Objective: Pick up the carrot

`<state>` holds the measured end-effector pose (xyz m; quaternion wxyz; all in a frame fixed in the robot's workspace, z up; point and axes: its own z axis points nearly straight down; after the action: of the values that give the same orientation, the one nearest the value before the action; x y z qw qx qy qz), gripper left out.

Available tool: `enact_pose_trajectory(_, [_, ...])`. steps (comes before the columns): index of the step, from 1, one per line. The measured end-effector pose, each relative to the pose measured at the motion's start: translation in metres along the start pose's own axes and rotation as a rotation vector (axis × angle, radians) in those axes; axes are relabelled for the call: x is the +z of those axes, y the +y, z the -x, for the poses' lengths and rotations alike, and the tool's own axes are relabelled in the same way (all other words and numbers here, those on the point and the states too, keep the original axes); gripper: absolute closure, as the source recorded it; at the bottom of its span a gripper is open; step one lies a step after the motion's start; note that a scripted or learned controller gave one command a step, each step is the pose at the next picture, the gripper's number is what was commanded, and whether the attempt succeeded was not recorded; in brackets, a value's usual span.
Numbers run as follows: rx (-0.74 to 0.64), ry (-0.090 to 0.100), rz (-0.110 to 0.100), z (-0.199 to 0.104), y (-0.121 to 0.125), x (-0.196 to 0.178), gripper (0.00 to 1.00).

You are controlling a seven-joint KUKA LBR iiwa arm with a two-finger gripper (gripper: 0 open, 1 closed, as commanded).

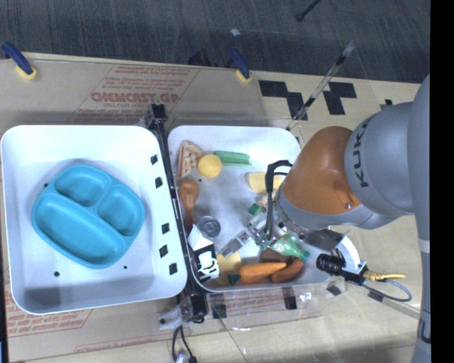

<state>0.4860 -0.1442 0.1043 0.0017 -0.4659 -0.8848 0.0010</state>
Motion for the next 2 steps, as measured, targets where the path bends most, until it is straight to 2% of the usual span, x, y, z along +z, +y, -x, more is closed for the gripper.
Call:
enact_pose_trajectory(1, [0.010, 0.003, 0.002, 0.021, -0.025, 0.011, 0.00])
enact_pose_trajectory(2, [-0.045, 0.000, 0.002, -0.004, -0.008, -0.010, 0.00])
